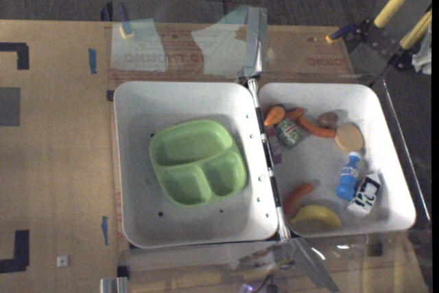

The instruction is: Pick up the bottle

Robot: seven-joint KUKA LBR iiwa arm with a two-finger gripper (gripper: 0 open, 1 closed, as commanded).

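The blue bottle (349, 176) lies in the right bin (394, 147), toward its right side — just beside a black-and-white carton (365, 193), with a yellow banana (316, 216) lower left. A green divided plate (197, 162) sits in the left bin (130, 147). Where the gripper is and whether it is open, I cannot tell.

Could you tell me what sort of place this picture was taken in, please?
Most likely a robotics lab bench set up for picking trials: two white bins side by side, toy food and a small blue bottle in the right one, blue tape marks on the board.
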